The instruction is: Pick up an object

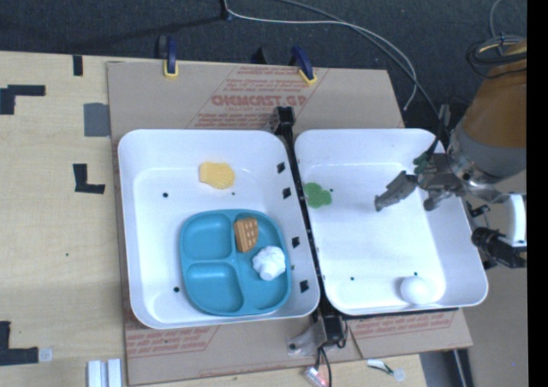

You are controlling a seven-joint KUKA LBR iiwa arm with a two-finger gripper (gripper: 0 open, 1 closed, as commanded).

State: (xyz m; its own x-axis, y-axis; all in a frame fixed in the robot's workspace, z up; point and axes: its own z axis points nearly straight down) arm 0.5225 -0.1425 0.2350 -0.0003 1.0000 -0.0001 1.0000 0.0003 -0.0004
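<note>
Here the pincer (409,191) hangs over the right bin (368,141) with its fingers spread apart and nothing between them. The nearest target, I judge, is the small green object (318,196) lying by that bin's left wall: descend squarely over it, then close. It looks soft, rounded, leafy-edged.

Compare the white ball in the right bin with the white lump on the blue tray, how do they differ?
The white ball looks smooth and round; the white lump looks bumpy and irregular. The ball lies on the right bin's bare floor near its front edge; the lump sits in a compartment of the blue tray in the left bin, beside a tan waffle-like piece. Both are white and similar in size.
</note>
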